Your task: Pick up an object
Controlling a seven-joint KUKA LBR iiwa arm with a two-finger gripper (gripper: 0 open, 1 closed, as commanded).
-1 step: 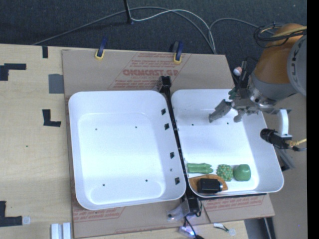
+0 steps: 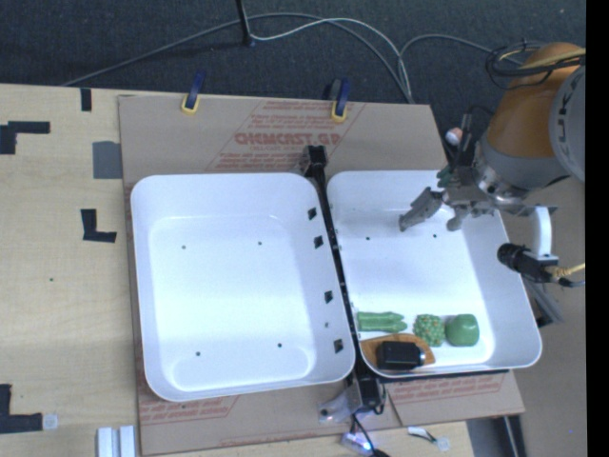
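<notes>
Along the front wall of the right bin [image 2: 495, 284] lie a green pod-shaped toy [image 2: 381, 321], a green broccoli-like piece [image 2: 429, 328], a green round block [image 2: 462, 330] and a black object [image 2: 400, 355] resting on an orange flat piece [image 2: 422, 344]. My gripper [image 2: 436, 215] hangs over the far part of the right bin, well behind those objects, fingers spread open with nothing between them.
The left bin [image 2: 143, 255] sits beside the right one, joined by a black divider with clips [image 2: 328, 255]. Cables [image 2: 314, 27] run across the dark floor behind. Both bins rest on a cardboard sheet [image 2: 276, 136] with blue clamps.
</notes>
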